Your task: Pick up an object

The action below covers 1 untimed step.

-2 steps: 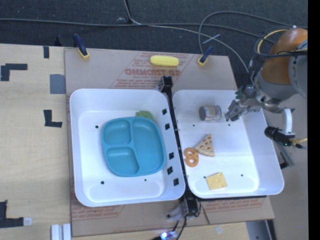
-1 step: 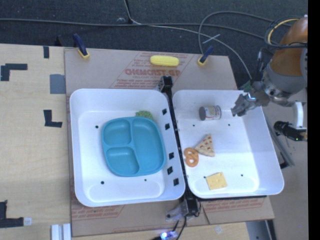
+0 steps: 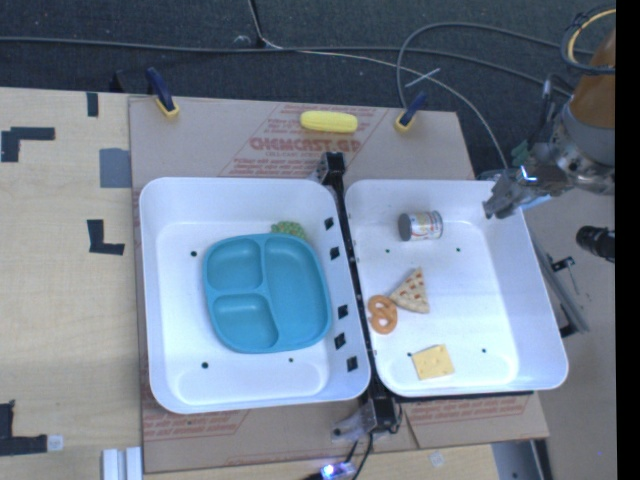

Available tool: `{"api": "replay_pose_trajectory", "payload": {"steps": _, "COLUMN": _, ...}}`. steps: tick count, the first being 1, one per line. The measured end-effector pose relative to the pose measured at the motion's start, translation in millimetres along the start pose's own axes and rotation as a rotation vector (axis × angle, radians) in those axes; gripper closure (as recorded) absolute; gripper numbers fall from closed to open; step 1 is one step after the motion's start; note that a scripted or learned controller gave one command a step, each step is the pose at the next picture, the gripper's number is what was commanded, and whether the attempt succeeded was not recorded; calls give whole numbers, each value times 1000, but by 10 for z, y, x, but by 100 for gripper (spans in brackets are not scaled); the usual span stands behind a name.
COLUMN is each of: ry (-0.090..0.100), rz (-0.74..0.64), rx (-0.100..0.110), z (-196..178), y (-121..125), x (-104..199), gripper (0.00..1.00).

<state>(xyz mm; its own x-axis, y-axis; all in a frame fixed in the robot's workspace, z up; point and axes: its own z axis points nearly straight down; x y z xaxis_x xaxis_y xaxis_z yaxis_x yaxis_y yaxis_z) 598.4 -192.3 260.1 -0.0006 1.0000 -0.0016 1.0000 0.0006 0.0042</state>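
The right bin [image 3: 520, 298] holds a small can lying on its side [image 3: 421, 226], a pizza slice [image 3: 411, 292], a pretzel [image 3: 382, 313] and a yellow cheese square [image 3: 432, 362]. The left bin [image 3: 165, 298] holds a blue divided plate [image 3: 267, 292] with a green piece [image 3: 289, 230] at its far edge. My gripper [image 3: 505, 193] hangs at the right bin's far right corner, above the rim, to the right of the can. Nothing shows between its fingers.
A yellow banana-like object [image 3: 328, 121] lies on the cardboard behind the bins. Two blue-and-yellow clamps [image 3: 160, 92] [image 3: 410, 111] hold the cardboard's far edge. Cables [image 3: 440, 43] loop across the dark floor behind. Black clips run along the divider between the bins.
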Motion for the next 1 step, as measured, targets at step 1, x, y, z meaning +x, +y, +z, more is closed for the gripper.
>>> {"api": "replay_pose_trajectory", "payload": {"steps": 1, "ry": 3, "rz": -4, "rx": 5, "z": -8, "y": -214, "x": 527, "gripper": 100}}
